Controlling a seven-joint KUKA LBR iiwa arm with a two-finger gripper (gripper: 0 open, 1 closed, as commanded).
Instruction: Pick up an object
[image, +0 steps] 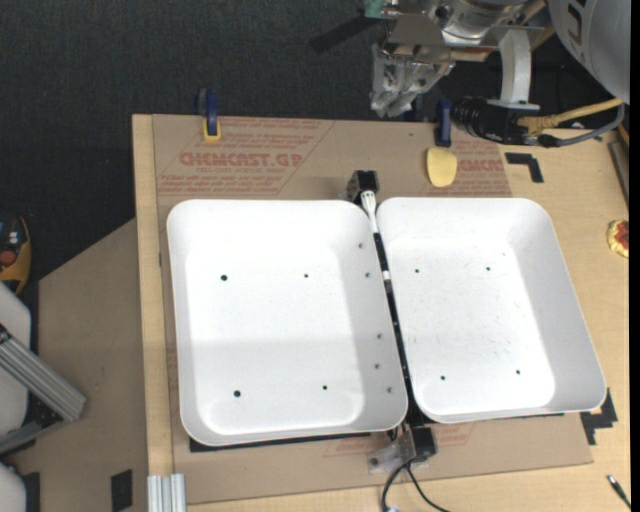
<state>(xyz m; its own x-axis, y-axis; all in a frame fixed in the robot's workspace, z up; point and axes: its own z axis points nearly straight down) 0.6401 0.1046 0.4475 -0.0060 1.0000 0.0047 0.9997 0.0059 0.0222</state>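
Closest to me there's a little black connector and cable (412, 448) poking out where the two bins meet. The left bin (270, 335) and the right bin (480, 325) sit touching on the counter (250, 150). All I see on either floor is bare white plastic with a few dark dots.

So what is it meant to pick up? The only candidate I can spot is a small yellow lump (441, 166) on the brown board just past the right bin's far rim. It's right below a blue clamp (443, 120), and honestly it could just be part of that clamp. Too small to say.

Furthest back, the gripper (402, 88) hangs past the far edge of the board, over the dark floor, near that clamp and well apart from both bin floors. It's blurry, so I can't tell whether it's spread or closed, and I can't make out anything in it.

What I'd worry about:
- If the program dives into a bin, my guess is it closes on air and that's another failed try.
- If it goes for the yellow thing, the clamp and the bin rim are tight on either side, so a bump or jam looks likely.
- If the lump is fixed down, it won't lift at all.
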